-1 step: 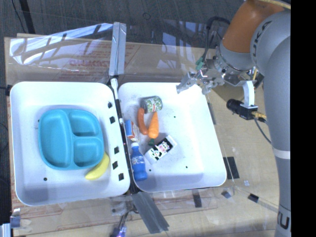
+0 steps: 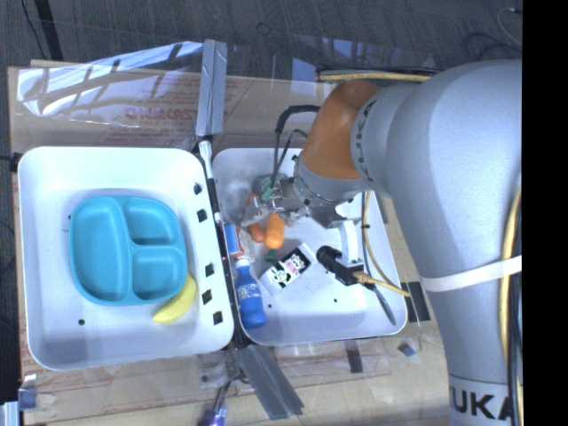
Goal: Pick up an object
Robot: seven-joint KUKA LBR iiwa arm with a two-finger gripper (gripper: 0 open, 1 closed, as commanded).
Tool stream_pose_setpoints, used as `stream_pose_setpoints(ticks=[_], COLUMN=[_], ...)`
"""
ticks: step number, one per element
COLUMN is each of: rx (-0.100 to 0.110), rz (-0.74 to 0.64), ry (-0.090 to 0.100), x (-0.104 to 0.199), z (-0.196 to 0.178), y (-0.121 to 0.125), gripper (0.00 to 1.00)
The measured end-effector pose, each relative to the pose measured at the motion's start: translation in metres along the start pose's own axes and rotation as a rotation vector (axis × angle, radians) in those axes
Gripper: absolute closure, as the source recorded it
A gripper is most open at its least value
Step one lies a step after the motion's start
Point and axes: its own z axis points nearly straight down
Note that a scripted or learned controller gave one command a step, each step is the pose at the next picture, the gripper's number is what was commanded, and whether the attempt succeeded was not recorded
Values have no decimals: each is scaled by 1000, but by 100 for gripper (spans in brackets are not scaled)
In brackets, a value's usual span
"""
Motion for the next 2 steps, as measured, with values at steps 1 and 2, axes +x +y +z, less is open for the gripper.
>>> stream_pose_setpoints(ticks=[1,2], rx=[2,-5], rz=[-3,-85], ry=[0,-1], x=[0,8], z=[-10,-199], y=[0,-24], gripper=[100,100])
